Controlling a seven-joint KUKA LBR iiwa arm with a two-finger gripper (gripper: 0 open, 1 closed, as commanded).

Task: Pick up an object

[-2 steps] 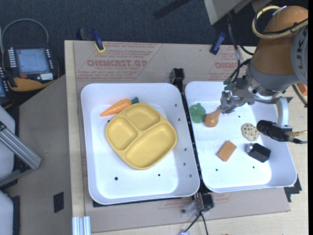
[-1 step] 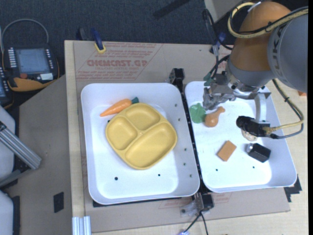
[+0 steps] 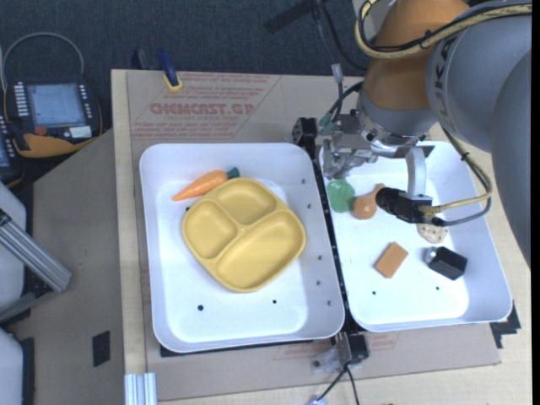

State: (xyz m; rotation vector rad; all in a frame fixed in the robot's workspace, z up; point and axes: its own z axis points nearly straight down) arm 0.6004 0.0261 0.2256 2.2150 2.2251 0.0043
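Observation:
My gripper [image 3: 339, 172] hangs over the far left corner of the right bin [image 3: 472, 306]. Directly under its tip lies a green rounded object [image 3: 342, 196], touching or nearly touching it. A small orange pear-shaped piece [image 3: 364, 206] lies just right of the green one. Nearer the front sit an orange-brown block [image 3: 391, 260] and a black block [image 3: 446, 262]. A small pale speckled piece [image 3: 434, 231] rests beside a black cable end.
The left bin [image 3: 169, 294] holds a yellow divided plate [image 3: 245, 234] and a toy carrot [image 3: 201, 185] behind it. The arm's large orange and grey body [image 3: 413, 49] covers the right bin's far side. A wall between the bins runs close to the green object.

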